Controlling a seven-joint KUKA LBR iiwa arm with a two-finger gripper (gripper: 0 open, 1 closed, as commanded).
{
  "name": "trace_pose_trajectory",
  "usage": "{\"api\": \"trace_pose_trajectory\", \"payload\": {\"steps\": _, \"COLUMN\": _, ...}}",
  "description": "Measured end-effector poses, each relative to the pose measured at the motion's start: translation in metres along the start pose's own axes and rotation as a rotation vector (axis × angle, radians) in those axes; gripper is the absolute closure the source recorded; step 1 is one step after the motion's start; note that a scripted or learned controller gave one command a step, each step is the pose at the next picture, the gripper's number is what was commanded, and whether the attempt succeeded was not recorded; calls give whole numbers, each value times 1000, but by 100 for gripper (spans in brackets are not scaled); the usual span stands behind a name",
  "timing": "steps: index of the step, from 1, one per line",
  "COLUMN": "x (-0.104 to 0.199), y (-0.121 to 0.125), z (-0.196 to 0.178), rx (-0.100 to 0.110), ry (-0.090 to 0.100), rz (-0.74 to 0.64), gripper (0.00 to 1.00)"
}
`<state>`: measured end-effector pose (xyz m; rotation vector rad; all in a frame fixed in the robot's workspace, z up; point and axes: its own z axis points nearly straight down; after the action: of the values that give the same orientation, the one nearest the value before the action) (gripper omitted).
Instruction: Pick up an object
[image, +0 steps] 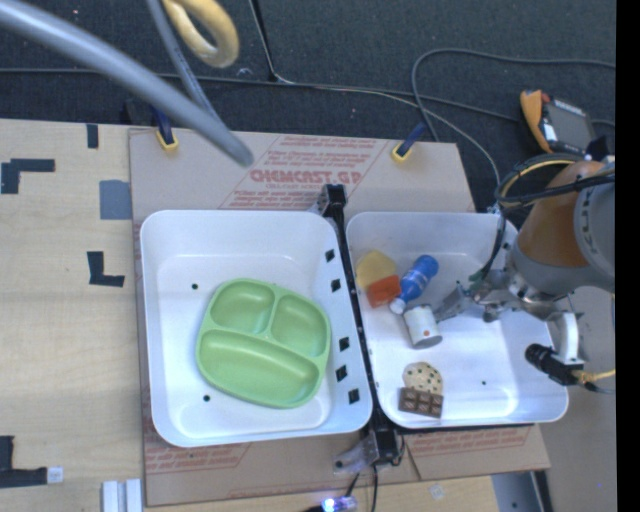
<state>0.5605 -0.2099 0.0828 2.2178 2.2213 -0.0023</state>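
The right bin (530, 395) holds several small items. A yellow and orange piece (378, 277) lies by its left wall, with a blue bottle (418, 277) just to its right. A pale short cylinder (422, 325) rests below the bottle. Near the front edge are a round cookie (423, 376) and a brown chocolate bar (421, 402). My gripper (462, 302) reaches in low from the right, its tip just right of the cylinder and below the bottle. Nothing is seen held in it.
A green divided plate (262, 342) lies in the left bin (160, 300). A black divider (345, 300) runs between the bins. The arm's grey and orange body (555, 235) hangs over the right bin's right wall. Cables lie on the dark floor behind.
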Motion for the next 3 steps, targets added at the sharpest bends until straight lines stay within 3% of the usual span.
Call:
{"api": "trace_pose_trajectory", "payload": {"steps": 1, "x": -1, "y": 1, "z": -14, "rx": -5, "ry": -3, "rz": 0, "gripper": 100}}
{"api": "trace_pose_trajectory", "payload": {"steps": 3, "x": -1, "y": -6, "z": -107, "rx": -3, "ry": 1, "rz": 0, "gripper": 100}}
